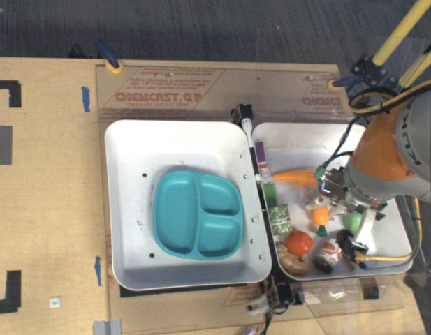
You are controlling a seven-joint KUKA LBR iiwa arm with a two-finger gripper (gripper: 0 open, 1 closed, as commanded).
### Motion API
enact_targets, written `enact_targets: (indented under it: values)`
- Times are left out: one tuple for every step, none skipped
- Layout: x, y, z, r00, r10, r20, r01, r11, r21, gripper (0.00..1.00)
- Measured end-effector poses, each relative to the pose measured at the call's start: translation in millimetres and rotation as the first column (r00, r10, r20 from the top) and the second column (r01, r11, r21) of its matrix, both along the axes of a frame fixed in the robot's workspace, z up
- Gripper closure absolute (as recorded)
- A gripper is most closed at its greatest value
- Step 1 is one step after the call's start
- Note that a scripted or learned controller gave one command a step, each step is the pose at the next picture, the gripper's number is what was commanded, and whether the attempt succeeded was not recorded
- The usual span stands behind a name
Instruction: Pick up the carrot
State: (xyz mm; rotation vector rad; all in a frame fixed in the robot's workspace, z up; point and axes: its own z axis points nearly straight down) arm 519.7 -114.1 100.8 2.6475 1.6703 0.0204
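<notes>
The carrot [293, 177] is orange and tapered. It lies flat across the upper left part of the right bin [299, 135], its thick end toward the bin's left wall. My gripper [331, 189] hangs over the middle of that bin, just past the carrot's thin right end and close above it. The grey wrist and orange band [379, 152] cover the gripper from above. I cannot see anything held in it.
The left bin [124, 187] holds a teal divided plate [198, 213]. In the right bin, around the gripper, lie a red tomato [297, 243], a small orange piece [320, 215], a green piece [353, 220], a green-and-white packet [279, 218] and a brown-and-white ball [327, 255].
</notes>
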Motion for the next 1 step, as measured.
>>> enact_targets:
  values:
    - [-13.6,59.0,84.4,0.982,0.190,-0.014,-0.190,0.982,0.003,1.00]
